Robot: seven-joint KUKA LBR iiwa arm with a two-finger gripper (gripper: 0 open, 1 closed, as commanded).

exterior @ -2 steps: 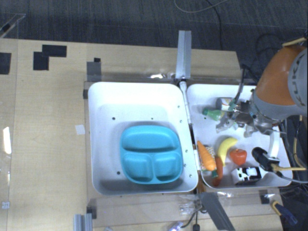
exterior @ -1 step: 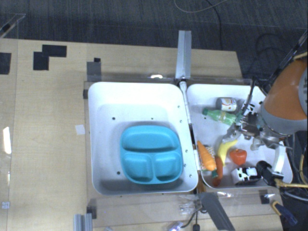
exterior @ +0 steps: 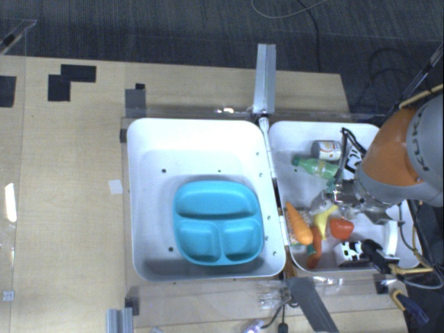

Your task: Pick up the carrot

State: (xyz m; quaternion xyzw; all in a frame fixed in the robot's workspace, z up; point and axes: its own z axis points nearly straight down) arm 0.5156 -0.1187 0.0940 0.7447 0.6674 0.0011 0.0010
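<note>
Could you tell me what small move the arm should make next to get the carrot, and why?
Probably shift the gripper left and slightly toward the bin's near edge, because the carrot lies along the right bin's left wall, while the gripper sits above the banana and tomato.

Pale wooden bench on a dark ribbed floor

The light tan wood-grain bench top (exterior: 62, 207) fills the left and lower part of the view, with flat black rectangular markers (exterior: 69, 80) near its upper left corner and a small pale paper tag (exterior: 115, 186) lying on it. Beyond its far edge runs dark grey ribbed carpet flooring (exterior: 139, 16), crossed by a thin pale looping cable (exterior: 305, 5). A grey metal upright post (exterior: 265, 78) stands at the bench's far side. A clear plastic panel edge (exterior: 19, 37) catches soft, even overhead light at far left.
</note>
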